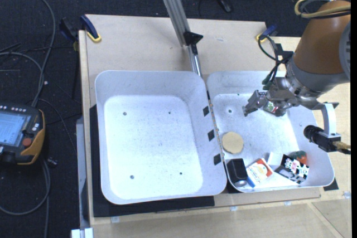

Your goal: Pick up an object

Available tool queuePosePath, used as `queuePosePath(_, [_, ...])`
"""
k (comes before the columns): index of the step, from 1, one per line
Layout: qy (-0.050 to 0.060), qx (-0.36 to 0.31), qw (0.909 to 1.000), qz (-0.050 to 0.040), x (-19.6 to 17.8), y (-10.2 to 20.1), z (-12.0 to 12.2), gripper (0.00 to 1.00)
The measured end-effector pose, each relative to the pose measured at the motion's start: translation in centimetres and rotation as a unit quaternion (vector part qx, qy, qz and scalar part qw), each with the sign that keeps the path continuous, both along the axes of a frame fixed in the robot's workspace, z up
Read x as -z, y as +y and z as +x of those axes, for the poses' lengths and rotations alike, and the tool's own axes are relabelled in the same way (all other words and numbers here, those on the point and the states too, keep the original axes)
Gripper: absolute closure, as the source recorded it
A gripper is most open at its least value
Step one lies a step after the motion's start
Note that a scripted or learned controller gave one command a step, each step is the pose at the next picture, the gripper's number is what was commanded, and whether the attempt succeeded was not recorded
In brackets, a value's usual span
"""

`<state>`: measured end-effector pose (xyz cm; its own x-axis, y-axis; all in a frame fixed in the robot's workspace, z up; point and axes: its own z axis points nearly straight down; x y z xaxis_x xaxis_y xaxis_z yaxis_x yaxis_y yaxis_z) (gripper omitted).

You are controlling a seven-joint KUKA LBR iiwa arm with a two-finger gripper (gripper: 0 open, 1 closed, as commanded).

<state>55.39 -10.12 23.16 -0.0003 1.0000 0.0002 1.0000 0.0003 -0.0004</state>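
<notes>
Four objects in right bin

Two white bins, one tan disc, one black block, one orange-white packet, one patterned box

You see two bins side by side: the left bin and the right bin, with small things along its lower edge.

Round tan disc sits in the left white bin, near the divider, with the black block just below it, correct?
Wrong bin. The camera view shows the round tan disc in the right white bin, near the divider, with the black block just below it.
</notes>
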Motion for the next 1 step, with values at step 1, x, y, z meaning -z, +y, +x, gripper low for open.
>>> queuePosePath(1, [-0.004,0.0,1.0,-0.0003,-15.61,0.72,0.67,0.0])
